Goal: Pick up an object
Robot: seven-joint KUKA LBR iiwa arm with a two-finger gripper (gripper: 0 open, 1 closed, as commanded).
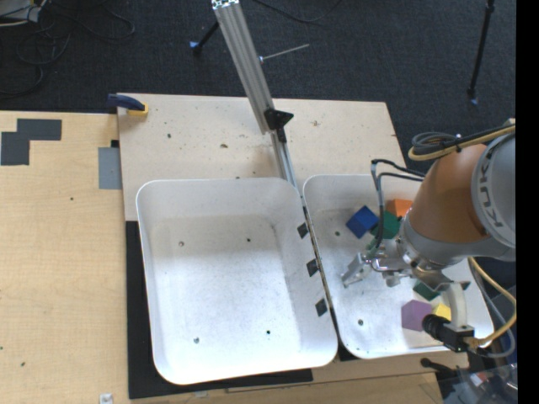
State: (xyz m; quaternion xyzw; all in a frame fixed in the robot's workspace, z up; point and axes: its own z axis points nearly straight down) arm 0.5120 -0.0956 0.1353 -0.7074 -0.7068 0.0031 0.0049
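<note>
The blue block (362,220) lies in the right bin (354,331), toward its 12 o'clock wall, with a green block (390,225) and an orange block (399,207) just at its 3 o'clock. The gripper (355,273) hangs at the blue block's 6 o'clock, its jaws apart and clamped on nothing, bare bin floor beneath. A purple block (415,315) and a yellow block (441,311) sit by the 5 o'clock rim, partly hidden by the arm (459,204). The left bin (168,196) offers wide open floor. No legible writing.
</note>
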